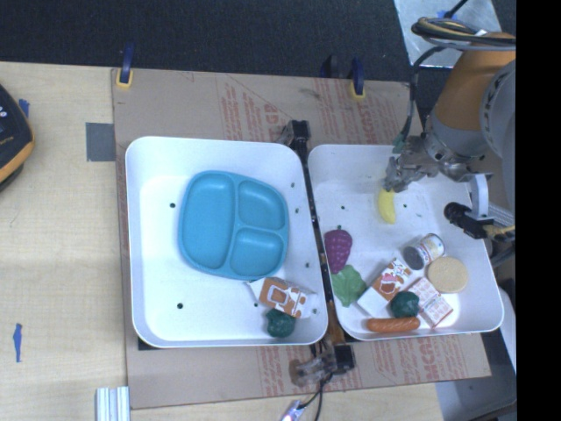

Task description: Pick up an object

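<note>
Across the cardboard-covered bench (pixel 219 103), two white bins sit side by side, near edges almost touching. Left bin (pixel 153 235): a blue divided plate (pixel 233 224) lies flat near its middle, three compartments, nothing in them; at the bin's near right corner a small brown-and-white carton (pixel 282 296) lies tilted, with a dark green lump (pixel 280 324) just beside it toward the near edge. Right bin (pixel 351 169): most items crowd the near half. A purple grape-like piece (pixel 337 246) lies by the left wall, a light green leafy piece (pixel 348 284) just nearer than it. Along the near edge an orange-red sausage shape (pixel 393 325) lies lengthwise; next to it a dark green round piece (pixel 404 304), a red-and-white carton (pixel 389 283) and a small red-and-white packet (pixel 432 302) touch or overlap, hard to say which. Toward the right wall a small can (pixel 424 251) lies on its side, with a tan round biscuit (pixel 448 274) beside it. A yellow piece (pixel 387 206), possibly a toy banana, lies apart from the pile near the bin's middle. Gripper (pixel 399 179) hangs just above the yellow piece's far end, arm coming in over the bin's far right corner; fingers point down close together, but whether they touch or pinch the yellow piece I cannot tell at this angle.
</note>
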Motion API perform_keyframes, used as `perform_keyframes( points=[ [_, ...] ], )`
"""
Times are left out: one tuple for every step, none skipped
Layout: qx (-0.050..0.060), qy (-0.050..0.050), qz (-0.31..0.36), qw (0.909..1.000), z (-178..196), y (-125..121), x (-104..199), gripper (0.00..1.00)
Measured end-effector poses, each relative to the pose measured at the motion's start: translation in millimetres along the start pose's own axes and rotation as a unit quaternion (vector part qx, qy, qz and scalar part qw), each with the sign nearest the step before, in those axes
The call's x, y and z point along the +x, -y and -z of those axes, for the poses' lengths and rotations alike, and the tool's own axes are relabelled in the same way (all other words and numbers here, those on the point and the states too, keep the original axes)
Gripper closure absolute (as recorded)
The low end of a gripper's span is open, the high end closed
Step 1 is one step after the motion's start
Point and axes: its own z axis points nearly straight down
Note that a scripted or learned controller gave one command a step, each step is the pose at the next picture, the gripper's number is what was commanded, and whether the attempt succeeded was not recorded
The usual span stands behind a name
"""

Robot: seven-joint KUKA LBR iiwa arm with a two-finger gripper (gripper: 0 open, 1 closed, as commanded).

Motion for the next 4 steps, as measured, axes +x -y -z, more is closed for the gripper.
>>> perform_keyframes(
  points=[
    [0.000,0.000,0.001,1.0000,-0.1,0.1,0.2,0.00],
    [0.000,0.000,-0.001,1.0000,-23.9,5.3,5.5,0.00],
    [0.002,0.000,0.000,1.0000,-13.2,5.6,4.7,1.00],
    [-0.002,-0.001,-0.002,1.0000,77.3,20.2,76.6,1.00]
  ],
)
